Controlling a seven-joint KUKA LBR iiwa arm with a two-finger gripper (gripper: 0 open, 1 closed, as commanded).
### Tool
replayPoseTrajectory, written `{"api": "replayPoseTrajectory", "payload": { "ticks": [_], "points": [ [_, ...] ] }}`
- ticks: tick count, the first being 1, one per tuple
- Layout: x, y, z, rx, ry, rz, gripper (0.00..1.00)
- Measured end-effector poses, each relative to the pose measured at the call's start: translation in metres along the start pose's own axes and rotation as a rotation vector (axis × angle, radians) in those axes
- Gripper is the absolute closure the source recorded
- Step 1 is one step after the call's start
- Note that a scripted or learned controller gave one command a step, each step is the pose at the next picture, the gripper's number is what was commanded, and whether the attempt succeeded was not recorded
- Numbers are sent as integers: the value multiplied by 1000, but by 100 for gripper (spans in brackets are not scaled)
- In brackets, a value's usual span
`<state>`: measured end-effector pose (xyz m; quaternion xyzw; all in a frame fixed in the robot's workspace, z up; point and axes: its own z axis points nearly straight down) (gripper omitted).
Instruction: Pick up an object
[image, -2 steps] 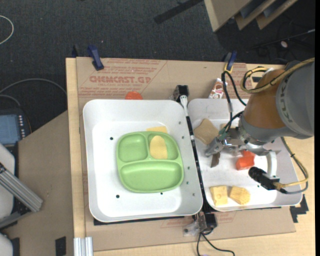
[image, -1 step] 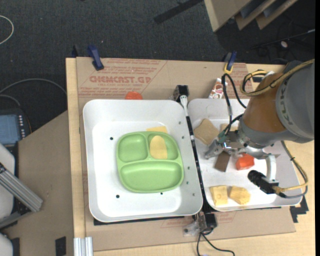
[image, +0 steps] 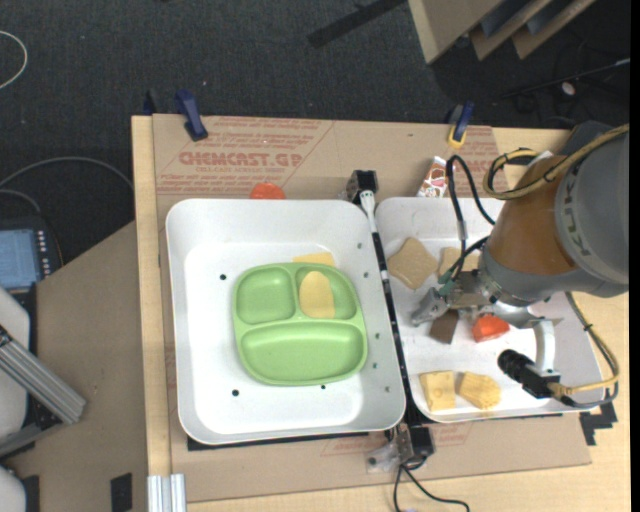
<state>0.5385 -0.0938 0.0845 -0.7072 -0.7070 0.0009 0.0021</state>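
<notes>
Claw (image: 437, 306) state we cannot tell above the small dark brown block (image: 444, 327), probably light and rigid, best pinched across its sides.

Gripper (image: 432, 305) low in right bin (image: 590, 345), just above a brown block (image: 443, 328). Orange piece (image: 490, 326) beside it, tan block (image: 412, 263) behind, two yellow chunks (image: 460, 389) near front wall. Green divided plate (image: 297, 323) in left bin (image: 200, 300).

One fixed camera looks down at a slant on both white bins (image: 200, 330), arm (image: 560, 230) entering from the right
</notes>
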Motion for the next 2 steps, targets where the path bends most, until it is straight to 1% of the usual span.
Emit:
{"api": "replayPoseTrajectory", "payload": {
  "ticks": [1,2],
  "points": [
    [0,1,-10,-4,-1,1,100],
    [78,69,-107,-20,0,-11,100]
  ]
}}
